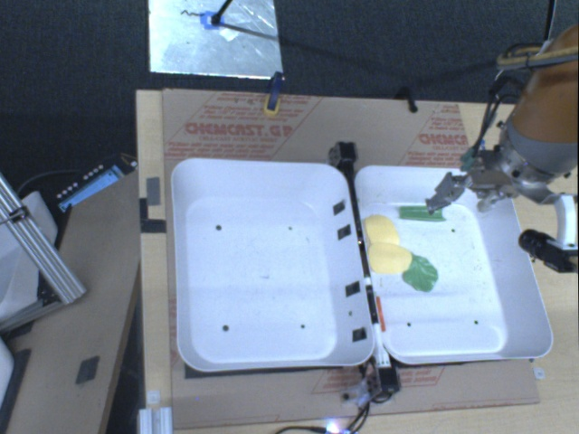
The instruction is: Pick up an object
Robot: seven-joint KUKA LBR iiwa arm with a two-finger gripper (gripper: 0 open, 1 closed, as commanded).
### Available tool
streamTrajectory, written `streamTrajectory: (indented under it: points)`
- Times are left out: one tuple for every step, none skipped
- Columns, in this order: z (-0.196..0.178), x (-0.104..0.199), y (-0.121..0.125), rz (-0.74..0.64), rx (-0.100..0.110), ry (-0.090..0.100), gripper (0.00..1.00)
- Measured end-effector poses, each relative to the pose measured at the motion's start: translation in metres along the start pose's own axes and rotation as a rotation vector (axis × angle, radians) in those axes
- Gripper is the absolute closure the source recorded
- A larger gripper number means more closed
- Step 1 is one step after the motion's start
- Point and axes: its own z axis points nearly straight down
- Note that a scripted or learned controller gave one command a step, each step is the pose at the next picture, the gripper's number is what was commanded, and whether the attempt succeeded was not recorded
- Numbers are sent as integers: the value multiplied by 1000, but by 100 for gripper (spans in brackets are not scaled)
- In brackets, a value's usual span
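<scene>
Camera view: we see the right bin [516, 333] holding every object, with the gripper [450, 193] at its far edge.
Fingers look apart, gripping nothing; the green strip [422, 212] lies just beneath, its length running left-right.

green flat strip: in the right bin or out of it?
In. The green strip lies flat on the floor of the right bin, near its far wall, with the hand just above its right end.

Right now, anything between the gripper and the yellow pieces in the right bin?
Mostly bare white bin floor. The green strip lies right at the gripper, above the yellow pieces, in the camera view.
</scene>
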Motion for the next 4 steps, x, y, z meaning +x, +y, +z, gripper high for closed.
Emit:
streamTrajectory:
  points:
    - [-11, 0, 1, -2, -3, 0, 100]
    - [-47, 63, 34, -8, -6, 1, 100]
    - [-84, 131, 33, -9, -4, 4, 100]
    - [-150, 210, 25, -11, -8, 5, 100]
